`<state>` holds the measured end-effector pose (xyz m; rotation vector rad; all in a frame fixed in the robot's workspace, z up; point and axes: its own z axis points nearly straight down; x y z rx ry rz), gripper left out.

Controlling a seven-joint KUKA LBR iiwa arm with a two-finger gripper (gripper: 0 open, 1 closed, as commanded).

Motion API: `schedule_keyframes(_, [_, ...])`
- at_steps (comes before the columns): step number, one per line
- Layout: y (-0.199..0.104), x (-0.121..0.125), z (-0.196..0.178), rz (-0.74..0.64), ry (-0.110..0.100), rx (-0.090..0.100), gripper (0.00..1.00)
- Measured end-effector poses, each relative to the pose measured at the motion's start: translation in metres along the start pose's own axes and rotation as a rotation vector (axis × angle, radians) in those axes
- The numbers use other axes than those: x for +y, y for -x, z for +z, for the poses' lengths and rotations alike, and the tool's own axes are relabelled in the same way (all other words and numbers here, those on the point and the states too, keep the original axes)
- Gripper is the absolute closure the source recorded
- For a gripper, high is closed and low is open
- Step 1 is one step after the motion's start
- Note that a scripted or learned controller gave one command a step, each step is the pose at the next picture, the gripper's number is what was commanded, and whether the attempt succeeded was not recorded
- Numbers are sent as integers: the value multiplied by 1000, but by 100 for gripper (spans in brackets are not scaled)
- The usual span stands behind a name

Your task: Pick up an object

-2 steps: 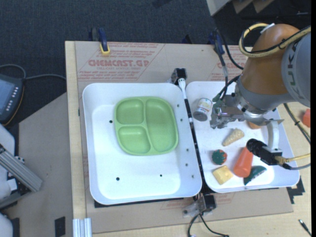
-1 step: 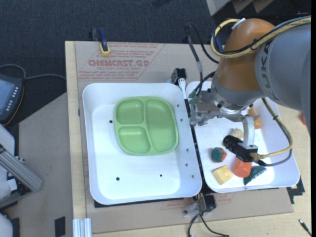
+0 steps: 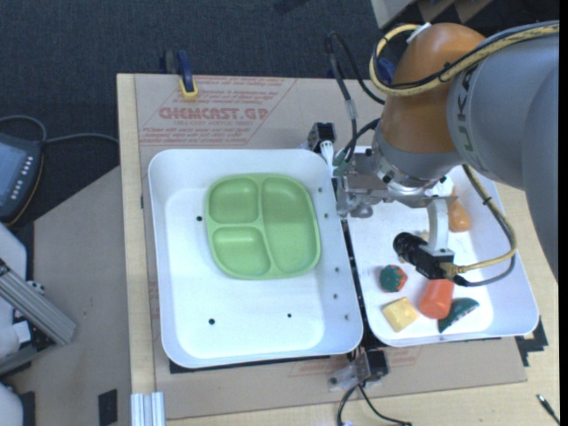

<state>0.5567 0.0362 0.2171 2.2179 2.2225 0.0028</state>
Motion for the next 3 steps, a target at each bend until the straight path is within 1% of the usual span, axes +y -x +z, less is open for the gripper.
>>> schedule_keyframes(1, [5, 3, -13, 1, 1, 0, 100])
schedule_keyframes(3, [5, -3, -17, 2, -3, 0, 100])
